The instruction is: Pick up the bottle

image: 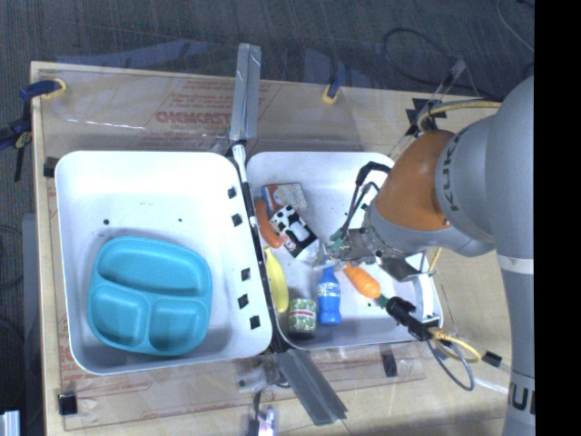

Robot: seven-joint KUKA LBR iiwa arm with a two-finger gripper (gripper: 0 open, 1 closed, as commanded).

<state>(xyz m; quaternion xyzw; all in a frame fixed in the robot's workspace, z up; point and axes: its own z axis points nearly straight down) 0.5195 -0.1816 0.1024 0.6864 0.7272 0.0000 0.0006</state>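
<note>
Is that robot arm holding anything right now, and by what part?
Cannot be told: the gripper sits low in the right white bin, just above the small blue-labelled plastic bottle, its tips hidden.

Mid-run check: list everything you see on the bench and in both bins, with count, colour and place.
Bins: 2, white, side by side on the bench.
Divided tray: 1, light blue, left bin, near corner.
Bottle: 1, clear with blue label and blue cap, right bin, near middle, lying down.
Carrot: 1, orange, right bin, just right of the bottle.
Banana: 1, yellow, right bin, along the left wall.
Small jar: 1, greenish, right bin, left of the bottle.
Black-and-white item: 1, right bin, far half.
Small box: 1, printed, right bin, far end.
Arm: 1, grey with orange band, over right bin.
Gripper: 1, above the bottle and carrot.
</note>
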